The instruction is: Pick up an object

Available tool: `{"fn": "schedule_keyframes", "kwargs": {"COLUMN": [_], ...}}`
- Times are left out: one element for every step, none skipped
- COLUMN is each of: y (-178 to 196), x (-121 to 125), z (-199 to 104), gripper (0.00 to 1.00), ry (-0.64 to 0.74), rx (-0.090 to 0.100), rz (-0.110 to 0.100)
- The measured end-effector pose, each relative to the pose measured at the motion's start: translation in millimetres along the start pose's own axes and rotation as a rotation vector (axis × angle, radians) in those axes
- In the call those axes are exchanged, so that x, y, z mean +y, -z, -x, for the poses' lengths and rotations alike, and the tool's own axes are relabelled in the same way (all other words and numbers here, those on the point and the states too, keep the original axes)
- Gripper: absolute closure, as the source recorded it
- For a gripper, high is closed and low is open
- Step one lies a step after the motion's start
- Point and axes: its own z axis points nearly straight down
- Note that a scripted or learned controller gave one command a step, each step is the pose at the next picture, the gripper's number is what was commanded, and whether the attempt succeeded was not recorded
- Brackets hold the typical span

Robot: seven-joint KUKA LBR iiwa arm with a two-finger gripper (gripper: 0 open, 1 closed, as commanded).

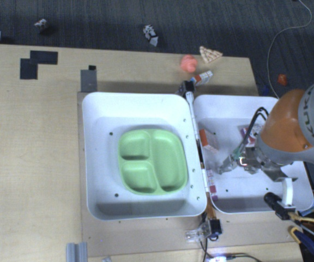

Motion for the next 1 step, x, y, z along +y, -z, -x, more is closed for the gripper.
{"fn": "schedule_keyframes", "kwargs": {"y": [11.5], "x": [2.3], "z": [-0.1], "gripper": [1.0], "ry": [0.001], "rx": [-0.001], "rz": [0.006]}}
